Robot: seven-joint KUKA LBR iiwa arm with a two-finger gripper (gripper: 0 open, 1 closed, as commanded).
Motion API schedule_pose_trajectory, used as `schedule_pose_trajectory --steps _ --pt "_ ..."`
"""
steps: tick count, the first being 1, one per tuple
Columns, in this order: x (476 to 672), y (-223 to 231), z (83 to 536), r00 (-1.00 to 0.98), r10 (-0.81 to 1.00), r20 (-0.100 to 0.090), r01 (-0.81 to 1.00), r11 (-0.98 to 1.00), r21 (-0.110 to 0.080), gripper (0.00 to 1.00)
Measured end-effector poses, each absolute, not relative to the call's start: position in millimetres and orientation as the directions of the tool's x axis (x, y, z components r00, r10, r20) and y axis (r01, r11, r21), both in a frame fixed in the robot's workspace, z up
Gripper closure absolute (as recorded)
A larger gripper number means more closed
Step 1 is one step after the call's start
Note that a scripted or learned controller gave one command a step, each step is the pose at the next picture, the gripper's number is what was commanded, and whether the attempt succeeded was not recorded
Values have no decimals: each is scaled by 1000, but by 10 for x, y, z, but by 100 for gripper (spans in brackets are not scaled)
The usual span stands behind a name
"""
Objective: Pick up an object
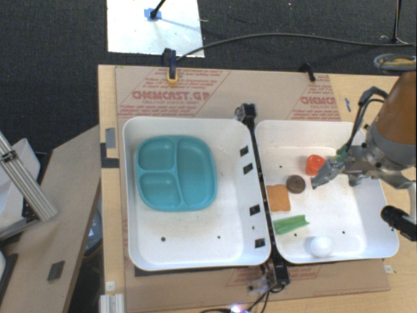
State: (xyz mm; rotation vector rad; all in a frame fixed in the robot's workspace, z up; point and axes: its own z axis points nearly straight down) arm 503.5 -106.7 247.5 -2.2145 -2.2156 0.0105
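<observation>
My gripper [325, 174] reaches in from the right over the right bin [365, 135]. Its tip sits just right of a small red-orange object [315, 163] and up-right of a dark brown round piece [296, 184]. Lower in the same bin lie an orange-brown flat square [279, 198], a green elongated piece [290, 224] and a white ball [319, 245]. Nothing shows as held in the gripper.
The left bin [150, 240] holds a teal divided plate [176, 173]. A black divider with clips [255, 175] runs between the bins. The arm's grey and orange body [394, 135] hangs over the right bin's right side. Cables cross the bench behind.
</observation>
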Motion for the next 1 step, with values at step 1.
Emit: schedule_pose_trajectory --steps 1 --pt "5058 -1062 2538 -4 1000 0 1000 4 2 0"
